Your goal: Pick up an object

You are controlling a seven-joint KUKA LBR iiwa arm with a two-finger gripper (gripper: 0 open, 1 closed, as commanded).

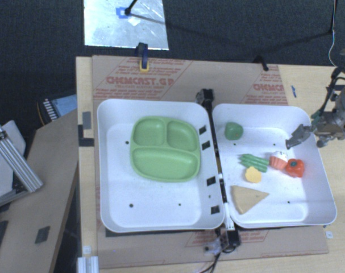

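We're looking down on the tabletop [178, 67], a brown board printed with red lettering, and on it two shallow white bins side by side. The left bin [112, 209] carries a pale green divided plate [163, 149], three compartments, lying flat toward the bin's upper middle. The right bin [314, 206] has all the small stuff. Largest in there we've got a tan wedge [247, 198], flat near the front, just by the divider between the bins. Up near the back left corner sits a round green ball [233, 131], well apart from the rest. In the middle, a green bean-like piece [254, 161] lies flat, with a small yellow disc [253, 175] just beside it at its front edge. To their right, an orange and white piece [278, 161] sits touching or nearly touching a red tomato-like item [295, 168].

And the hand [295, 136] hangs at the right bin's far right edge, near the red item, nothing visibly between its fingers; released or clenched, we can't tell from here.
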